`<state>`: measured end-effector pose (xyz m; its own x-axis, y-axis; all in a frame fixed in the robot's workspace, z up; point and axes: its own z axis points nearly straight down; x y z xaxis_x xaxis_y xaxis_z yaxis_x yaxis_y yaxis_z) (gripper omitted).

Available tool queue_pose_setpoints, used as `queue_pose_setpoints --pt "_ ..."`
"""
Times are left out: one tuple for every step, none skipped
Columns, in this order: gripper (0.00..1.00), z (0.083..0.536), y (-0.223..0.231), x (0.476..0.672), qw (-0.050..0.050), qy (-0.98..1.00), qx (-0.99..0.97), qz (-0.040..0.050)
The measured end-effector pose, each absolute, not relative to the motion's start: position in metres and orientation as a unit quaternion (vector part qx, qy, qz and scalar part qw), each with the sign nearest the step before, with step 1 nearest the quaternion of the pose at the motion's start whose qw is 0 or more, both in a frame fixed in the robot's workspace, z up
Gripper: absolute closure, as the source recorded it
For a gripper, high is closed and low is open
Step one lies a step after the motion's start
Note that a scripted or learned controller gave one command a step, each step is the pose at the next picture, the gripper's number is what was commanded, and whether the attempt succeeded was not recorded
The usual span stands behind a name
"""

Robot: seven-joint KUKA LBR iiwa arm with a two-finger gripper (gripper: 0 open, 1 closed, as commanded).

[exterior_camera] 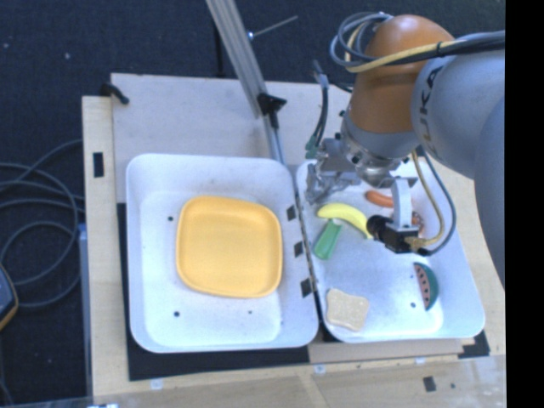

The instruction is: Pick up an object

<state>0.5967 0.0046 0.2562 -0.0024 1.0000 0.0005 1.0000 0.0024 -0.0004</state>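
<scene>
One fixed camera looks down aslant on both shallow white plastic bins [144, 313]; grey arm [459, 100] enters from three o'clock.

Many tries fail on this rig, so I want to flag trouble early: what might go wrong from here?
1. The banana and green block lie touching, so a grasp may catch both or neither.
2. They sit close to the right bin's wall, where the end effector might strike it.

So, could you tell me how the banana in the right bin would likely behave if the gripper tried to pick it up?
The banana looks like smooth toy plastic, so probably stiff, light and a bit slippery. Its curved shape may pivot or slide if pinched off-centre. It lies close to the green block, which could get nudged.
</scene>
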Motion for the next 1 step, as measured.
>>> queue_pose_setpoints --pt "1.00 0.2398 0.0545 0.5880 0.000 -0.708 -0.706 0.0000"
